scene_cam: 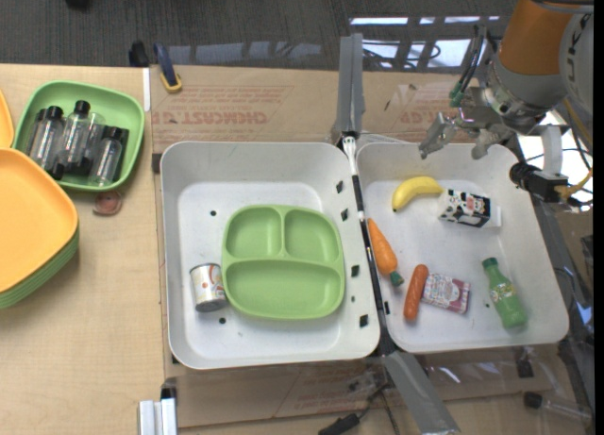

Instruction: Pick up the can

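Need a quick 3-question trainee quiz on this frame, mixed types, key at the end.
1. True or false: the can lies in the right bin.
2. Which item touches the can? A) green divided plate B) banana C) green bottle
3. Fill in: the claw hovers above the ____ bin's far edge.

Key: 1 false, it is in the left bin. 2 A. 3 right.

Cut off at the left edge: stacked round orange plastic plates (33,225). Too small to read: label on short white metal can (207,287).
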Controlling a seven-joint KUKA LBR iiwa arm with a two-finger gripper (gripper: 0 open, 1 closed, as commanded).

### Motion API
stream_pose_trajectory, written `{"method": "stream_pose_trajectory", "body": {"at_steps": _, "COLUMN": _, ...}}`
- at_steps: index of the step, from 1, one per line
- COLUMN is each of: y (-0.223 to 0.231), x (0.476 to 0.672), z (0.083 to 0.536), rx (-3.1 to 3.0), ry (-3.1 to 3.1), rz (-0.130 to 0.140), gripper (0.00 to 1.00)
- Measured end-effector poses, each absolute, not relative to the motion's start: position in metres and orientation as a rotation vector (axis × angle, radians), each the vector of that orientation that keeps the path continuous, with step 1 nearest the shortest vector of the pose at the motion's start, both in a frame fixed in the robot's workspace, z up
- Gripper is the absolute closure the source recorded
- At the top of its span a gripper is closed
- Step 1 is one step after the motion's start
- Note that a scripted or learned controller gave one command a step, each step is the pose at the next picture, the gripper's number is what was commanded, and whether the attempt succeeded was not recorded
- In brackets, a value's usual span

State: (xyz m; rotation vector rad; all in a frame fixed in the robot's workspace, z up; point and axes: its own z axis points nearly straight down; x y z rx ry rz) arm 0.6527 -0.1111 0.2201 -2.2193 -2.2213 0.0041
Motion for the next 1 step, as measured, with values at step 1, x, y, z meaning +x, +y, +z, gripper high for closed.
{"method": "stream_pose_trajectory", "body": {"at_steps": 1, "y": -0.1713, "x": 0.5894, "z": 0.1523, "rx": -2.243, "ry": -2.197, "rz": 0.004, "gripper": 0.00}}
